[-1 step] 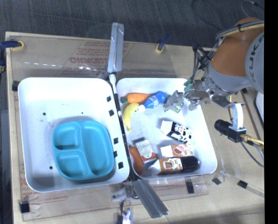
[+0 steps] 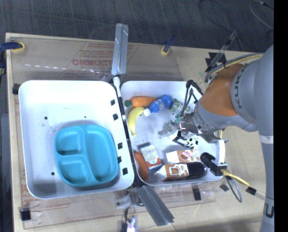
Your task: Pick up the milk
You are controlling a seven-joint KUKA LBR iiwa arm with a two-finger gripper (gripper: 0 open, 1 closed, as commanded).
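Arm: the grey arm [image 2: 252,98] with its orange band [image 2: 220,96] reaches in from the right and hangs over the right side of the right bin.
Gripper: the gripper [image 2: 175,128] sits low over the middle of the right bin, its metal fingers pointing left.
Gripper state: it cannot be told how the hand stands; nothing can be made out held in it.
Milk: the milk [image 2: 188,140] is a small carton with black and white cow patches, lying in the right bin just below the gripper and partly under the wrist. Whether the gripper touches it cannot be told.
Right bin: the right bin [image 2: 153,86] holds all the loose items.
Upper row: an orange carrot-like item [image 2: 143,101] lies against the top wall, with a blue bottle [image 2: 159,104] just right of it and a yellow banana [image 2: 134,119] just below it.
Lower row: a small orange and white carton [image 2: 150,155] lies near the left wall, a white and brown box [image 2: 183,156] sits right of it, and a dark bottle with an orange label [image 2: 185,170] lies along the bottom wall.
Left bin: the left bin [image 2: 42,93] holds 1 blue tray [image 2: 86,153] with 3 compartments, in its lower half.
Bench: both bins rest side by side on the bench [image 2: 62,57].
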